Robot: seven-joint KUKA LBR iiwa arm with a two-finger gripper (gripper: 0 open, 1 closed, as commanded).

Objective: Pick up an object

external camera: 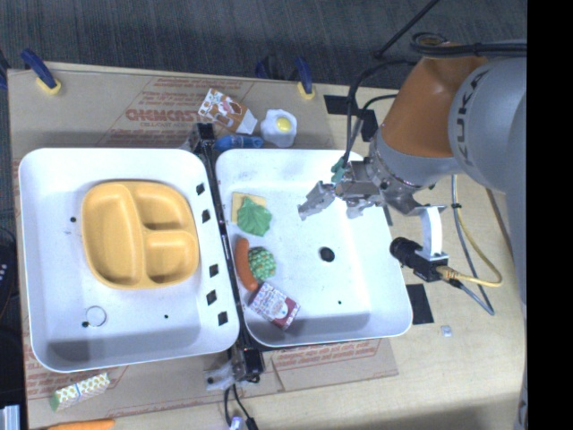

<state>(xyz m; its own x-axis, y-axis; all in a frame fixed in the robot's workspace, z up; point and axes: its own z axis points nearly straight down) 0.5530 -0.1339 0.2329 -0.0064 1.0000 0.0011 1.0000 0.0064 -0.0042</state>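
bench (466, 348): tan, cardboard-lined | bins (36, 240): white | floor (179, 16): dark carpet

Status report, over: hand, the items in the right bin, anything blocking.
Hand over right bin, nothing between fingers. Toys along bin's left side: green leafy piece, sausage, small carton. Nothing over them.

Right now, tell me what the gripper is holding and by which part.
Nothing is held. The gripper hangs over bare floor in the right bin, with nothing between its fingers. The toy food lies apart, along that bin's left side.
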